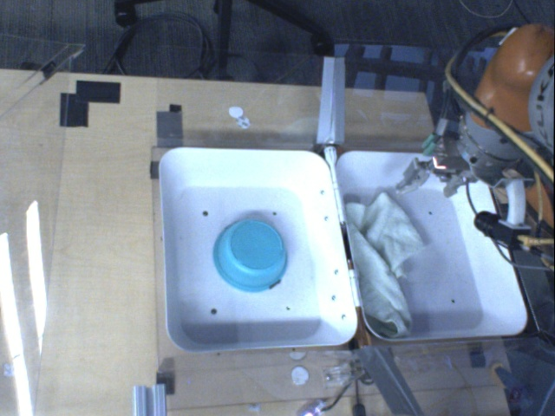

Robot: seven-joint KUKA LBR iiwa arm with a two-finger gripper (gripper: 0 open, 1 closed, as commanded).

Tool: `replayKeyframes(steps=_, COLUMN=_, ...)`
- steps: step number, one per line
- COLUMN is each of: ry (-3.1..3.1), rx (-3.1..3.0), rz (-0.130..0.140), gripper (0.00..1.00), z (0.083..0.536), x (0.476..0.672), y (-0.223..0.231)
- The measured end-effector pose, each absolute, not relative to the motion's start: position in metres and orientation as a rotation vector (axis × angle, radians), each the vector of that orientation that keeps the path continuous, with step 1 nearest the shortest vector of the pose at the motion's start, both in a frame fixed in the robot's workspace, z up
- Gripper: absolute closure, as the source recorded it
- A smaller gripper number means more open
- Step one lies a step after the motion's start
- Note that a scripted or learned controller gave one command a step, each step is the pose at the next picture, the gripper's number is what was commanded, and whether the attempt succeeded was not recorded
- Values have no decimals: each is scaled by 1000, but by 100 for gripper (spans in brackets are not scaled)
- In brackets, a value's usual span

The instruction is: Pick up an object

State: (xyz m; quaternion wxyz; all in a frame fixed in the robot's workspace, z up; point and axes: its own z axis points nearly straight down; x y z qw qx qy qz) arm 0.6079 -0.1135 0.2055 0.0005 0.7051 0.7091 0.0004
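The tool [431,178] hangs over the upper edge of the right bin [486,258], at about the 3 o'clock side of the view, carried by the grey arm [520,76] with its orange band. Its two fingers [411,178] stand apart, splayed to either side with open space between them, and nothing is held there. They point down toward the bin floor near its back wall.

A crumpled white cloth [383,258] lies in the right bin, heaped along that bin's left wall and running from near the top of the bin down to its lower left corner. From the tool, the cloth sits at about 7 o'clock, near but apart; the closest fold of the cloth is just below the left finger, and no contact between them can be seen.

In the left bin [186,232] a blue bowl [251,255] rests upside down a little below the middle of the floor. From the tool it lies at about 8 o'clock, well apart, across the divider between the two bins.

Both bins sit side by side on the light wooden tabletop [95,232]. Dark cables [507,232] loop beside the arm at the right bin's right rim.
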Motion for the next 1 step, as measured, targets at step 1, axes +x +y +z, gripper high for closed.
replayKeyframes(steps=1, ry=2540, rx=1837, rz=8, gripper=0, z=98, x=584, y=-88)
